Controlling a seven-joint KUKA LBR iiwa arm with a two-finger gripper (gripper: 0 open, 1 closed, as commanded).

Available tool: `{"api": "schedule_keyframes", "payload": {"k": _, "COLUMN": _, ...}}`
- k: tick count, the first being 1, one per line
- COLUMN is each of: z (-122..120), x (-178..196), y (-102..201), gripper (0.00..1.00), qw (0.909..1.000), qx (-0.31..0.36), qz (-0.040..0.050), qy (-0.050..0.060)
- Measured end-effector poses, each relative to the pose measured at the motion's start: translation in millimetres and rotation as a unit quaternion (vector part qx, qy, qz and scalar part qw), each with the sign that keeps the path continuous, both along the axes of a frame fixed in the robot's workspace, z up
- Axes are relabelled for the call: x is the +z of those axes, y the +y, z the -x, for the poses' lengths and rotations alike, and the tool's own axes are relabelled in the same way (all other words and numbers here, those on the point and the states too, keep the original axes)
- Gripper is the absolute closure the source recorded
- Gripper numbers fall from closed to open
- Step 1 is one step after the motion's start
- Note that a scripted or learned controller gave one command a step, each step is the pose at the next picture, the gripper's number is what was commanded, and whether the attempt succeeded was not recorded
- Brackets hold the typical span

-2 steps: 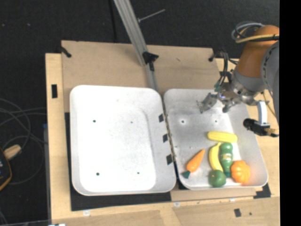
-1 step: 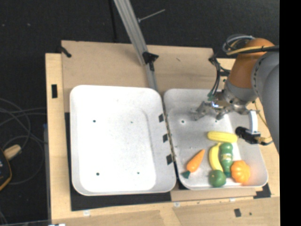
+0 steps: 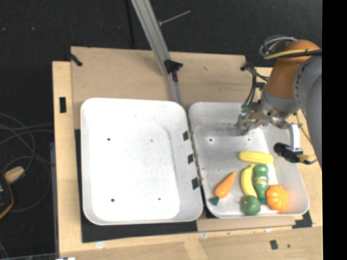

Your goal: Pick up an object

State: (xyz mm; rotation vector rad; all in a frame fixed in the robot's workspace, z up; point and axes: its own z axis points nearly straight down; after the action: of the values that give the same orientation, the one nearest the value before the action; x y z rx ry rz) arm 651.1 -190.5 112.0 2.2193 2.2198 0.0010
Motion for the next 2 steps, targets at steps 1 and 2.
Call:
{"api": "schedule_keyframes", "payload": {"k": 1, "z": 4.0, "x": 52.4, "y": -2.7, "gripper": 1.0, "qw": 1.0, "qx": 0.0, "qz": -0.0002, "qy": -0.002}}
{"api": "schedule_keyframes", "payload": {"k": 2, "z": 1.6, "x": 109.4, "y": 6.3, "gripper": 1.0, "qw": 1.0, "qx": 0.0, "qz": -0.0003, "qy": -0.002}}
